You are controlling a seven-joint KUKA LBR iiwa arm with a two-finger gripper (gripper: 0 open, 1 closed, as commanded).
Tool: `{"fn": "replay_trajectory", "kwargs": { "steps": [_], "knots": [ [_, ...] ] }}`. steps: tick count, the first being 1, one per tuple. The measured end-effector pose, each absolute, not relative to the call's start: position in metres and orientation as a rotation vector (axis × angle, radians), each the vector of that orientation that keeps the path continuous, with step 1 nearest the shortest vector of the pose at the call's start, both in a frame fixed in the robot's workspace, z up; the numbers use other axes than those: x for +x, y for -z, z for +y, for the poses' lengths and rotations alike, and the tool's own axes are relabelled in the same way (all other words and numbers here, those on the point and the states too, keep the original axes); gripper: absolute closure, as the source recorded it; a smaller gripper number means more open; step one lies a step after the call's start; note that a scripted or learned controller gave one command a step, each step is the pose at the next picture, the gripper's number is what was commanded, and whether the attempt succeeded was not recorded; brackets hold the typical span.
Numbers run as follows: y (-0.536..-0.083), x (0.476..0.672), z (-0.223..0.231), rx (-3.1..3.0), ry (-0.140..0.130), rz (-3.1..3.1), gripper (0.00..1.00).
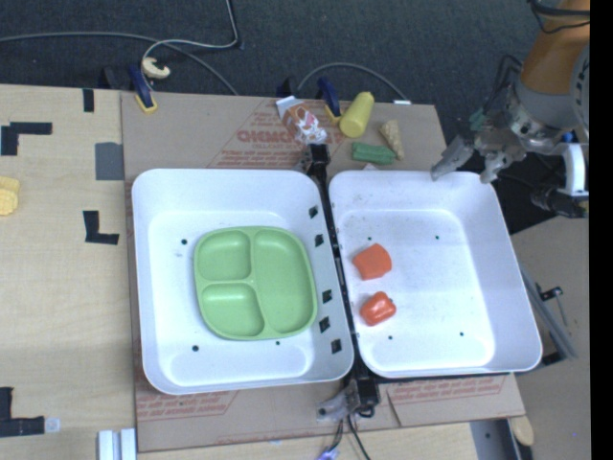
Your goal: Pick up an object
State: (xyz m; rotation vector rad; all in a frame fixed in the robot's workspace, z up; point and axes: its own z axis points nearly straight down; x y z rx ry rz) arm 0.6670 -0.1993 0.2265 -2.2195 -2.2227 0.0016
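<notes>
Down-left of the spread, empty-fingered tool (466, 162), well apart, lies the small orange plastic block (373, 261) in the right white bin (498, 286).

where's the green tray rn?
The green tray lies flat in the left bin of the camera view, about centred in it. Two orange objects sit just across the divider in the right bin.

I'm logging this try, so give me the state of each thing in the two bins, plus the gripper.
Green divided plate: flat in left bin, nothing on it.
Upper orange piece: loose in right bin.
Lower orange piece: loose, apart from upper one.
Gripper: jaws open, holding nothing, above right bin's far rim.
</notes>
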Motion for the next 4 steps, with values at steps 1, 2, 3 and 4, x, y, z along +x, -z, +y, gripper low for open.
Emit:
{"fn": "replay_trajectory", "kwargs": {
  "steps": [1,2,3,4],
  "knots": [
    [-0.125,0.636,-0.127,-2.216,-0.003,-2.221,0.0],
    [-0.086,0.605,-0.094,-2.221,0.0,-2.224,0.0],
    [-0.086,0.595,-0.099,-2.222,0.004,-2.227,0.0],
    [-0.096,0.596,-0.099,-2.223,0.003,-2.228,1.0]
  ]
}}
